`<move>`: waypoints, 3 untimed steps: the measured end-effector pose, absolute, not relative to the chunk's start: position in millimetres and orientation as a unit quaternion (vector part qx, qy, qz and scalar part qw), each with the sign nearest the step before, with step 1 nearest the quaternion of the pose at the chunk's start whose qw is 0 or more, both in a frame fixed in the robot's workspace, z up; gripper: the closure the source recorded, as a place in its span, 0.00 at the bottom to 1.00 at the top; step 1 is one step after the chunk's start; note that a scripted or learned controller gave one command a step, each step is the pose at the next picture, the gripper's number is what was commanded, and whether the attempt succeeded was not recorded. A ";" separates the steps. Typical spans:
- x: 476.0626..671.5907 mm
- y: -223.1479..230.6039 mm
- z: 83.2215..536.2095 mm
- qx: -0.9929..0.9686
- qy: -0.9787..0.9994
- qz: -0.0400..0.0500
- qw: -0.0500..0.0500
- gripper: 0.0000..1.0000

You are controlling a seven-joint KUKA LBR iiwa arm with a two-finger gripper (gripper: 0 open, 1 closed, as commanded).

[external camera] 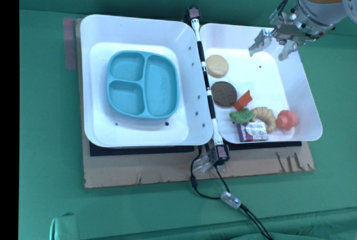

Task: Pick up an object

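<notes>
My gripper [274, 48] hangs open above the far right part of the right bin [290, 74], with nothing between its fingers. Toy food lies in that bin, closer to the camera and to the left of the gripper: a tan round bun [217, 66], a dark brown patty [224, 94], an orange-red wedge [242, 100], a green leafy piece [241, 116], a croissant [265, 118], a red tomato-like piece [287, 119] and a small printed packet [252, 131].
The left bin [95, 38] holds a teal divided plate [143, 84]. A black-and-white bar [203, 74] runs between the bins. A cable [234, 202] trails off the bench's front edge over the green cloth.
</notes>
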State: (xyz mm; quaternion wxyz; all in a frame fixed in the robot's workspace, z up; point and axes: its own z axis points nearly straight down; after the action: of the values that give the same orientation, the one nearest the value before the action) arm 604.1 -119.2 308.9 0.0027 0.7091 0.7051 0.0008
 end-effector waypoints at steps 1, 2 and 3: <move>696.4 -108.6 194.2 0.709 0.705 0.000 0.005 0.00; 701.6 -114.5 189.1 0.707 0.707 -0.001 -0.002 0.00; 700.4 -106.4 187.6 0.709 0.705 -0.007 0.002 0.00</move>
State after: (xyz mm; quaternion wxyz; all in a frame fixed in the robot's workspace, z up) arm 700.4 -106.4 187.6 0.0024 0.7090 0.7052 -0.0067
